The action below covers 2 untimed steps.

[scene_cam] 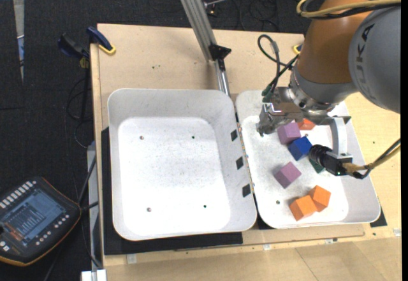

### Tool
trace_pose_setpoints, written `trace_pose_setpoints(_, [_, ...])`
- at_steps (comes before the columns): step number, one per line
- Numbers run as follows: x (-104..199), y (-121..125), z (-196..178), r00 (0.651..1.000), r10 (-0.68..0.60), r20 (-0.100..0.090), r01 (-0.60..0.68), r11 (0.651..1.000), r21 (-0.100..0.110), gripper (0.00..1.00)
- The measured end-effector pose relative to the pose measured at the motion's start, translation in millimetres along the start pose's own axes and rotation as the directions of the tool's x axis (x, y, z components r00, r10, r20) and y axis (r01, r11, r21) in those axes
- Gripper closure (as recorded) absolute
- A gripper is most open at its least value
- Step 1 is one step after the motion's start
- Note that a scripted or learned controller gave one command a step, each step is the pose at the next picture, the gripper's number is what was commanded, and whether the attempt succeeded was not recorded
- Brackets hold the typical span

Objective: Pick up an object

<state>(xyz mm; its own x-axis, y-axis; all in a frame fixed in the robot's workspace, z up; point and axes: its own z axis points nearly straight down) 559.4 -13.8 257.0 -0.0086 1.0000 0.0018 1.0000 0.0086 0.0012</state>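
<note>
The jaws (pixel 268 122) hang low over the right shallow white plastic bin (pixel 264 200), at its 11 o'clock corner; whether they are wide or narrow cannot be told. A pale purple cube (pixel 289 131) lies just beside them at 3 o'clock, touching a blue cube (pixel 299 147) at its 5 o'clock. A second purple cube (pixel 287 174) sits mid-bin, with two orange blocks (pixel 310 202) at 5 o'clock of it. The left white bin (pixel 121 104) lies alongside on the wooden bench (pixel 159 57)
</note>
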Motion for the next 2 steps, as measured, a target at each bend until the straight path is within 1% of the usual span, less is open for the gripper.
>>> trace_pose_setpoints(1, [47,-12,14,1.0,0.001,0.0,-0.001,1.0,0.003,1.0])
trace_pose_setpoints(2, [102,-17,8,1.0,0.0,0.0,0.0,1.0,0.001,1.0])
